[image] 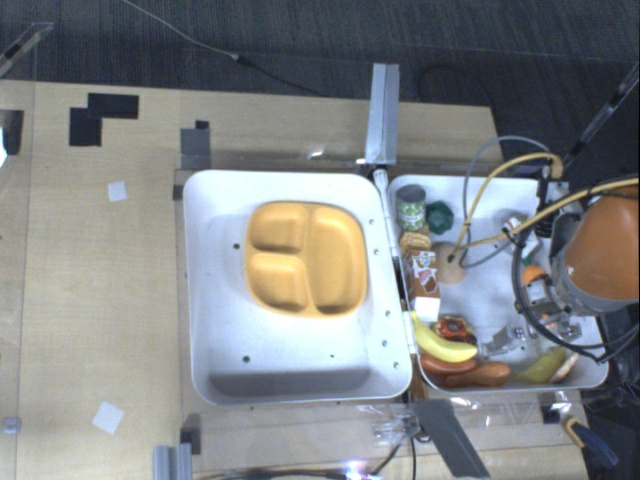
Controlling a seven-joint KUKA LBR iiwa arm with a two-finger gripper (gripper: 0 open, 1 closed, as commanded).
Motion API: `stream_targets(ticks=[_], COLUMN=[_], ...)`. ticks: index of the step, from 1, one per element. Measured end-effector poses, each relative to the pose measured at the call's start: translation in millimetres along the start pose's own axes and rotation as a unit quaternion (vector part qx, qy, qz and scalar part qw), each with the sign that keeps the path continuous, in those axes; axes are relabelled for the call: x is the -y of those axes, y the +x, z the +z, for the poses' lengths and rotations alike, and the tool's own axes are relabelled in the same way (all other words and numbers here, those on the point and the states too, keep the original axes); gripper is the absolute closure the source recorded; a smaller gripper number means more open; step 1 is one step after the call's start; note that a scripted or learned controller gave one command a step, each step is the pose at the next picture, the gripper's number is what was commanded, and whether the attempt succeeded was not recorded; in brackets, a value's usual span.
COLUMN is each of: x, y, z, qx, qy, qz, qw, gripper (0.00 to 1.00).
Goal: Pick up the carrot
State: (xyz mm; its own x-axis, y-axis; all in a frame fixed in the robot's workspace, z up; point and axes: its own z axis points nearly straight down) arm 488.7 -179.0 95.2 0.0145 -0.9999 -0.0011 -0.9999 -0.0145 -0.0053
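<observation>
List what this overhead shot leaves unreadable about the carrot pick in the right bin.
1. Carrot: a small orange patch beside the arm, camera view; the arm hides the rest, so its identity is uncertain.
2. Gripper: the arm's wrist and cables cover it, grip unreadable.
3. Small items by the bin divider: too small to identify.

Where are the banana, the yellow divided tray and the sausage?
banana [443, 343]: camera view, middle of its curved body.
yellow divided tray [305, 258]: camera view, ridge between its compartments.
sausage [468, 374]: camera view, middle of its length.
</observation>
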Motion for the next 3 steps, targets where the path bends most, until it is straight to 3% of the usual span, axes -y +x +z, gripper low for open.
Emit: stream_targets(ticks=[1,2,3], x=[6,9,18], y=[12,19,19], z=[4,3,6], qx=[0.005,0.003,-0.001], qy=[0.006,0.012,0.006], qz=[0.016,0.128,0.284], qw=[0.9998,0.9917,0.9588], gripper=[0.00,0.00,0.00])
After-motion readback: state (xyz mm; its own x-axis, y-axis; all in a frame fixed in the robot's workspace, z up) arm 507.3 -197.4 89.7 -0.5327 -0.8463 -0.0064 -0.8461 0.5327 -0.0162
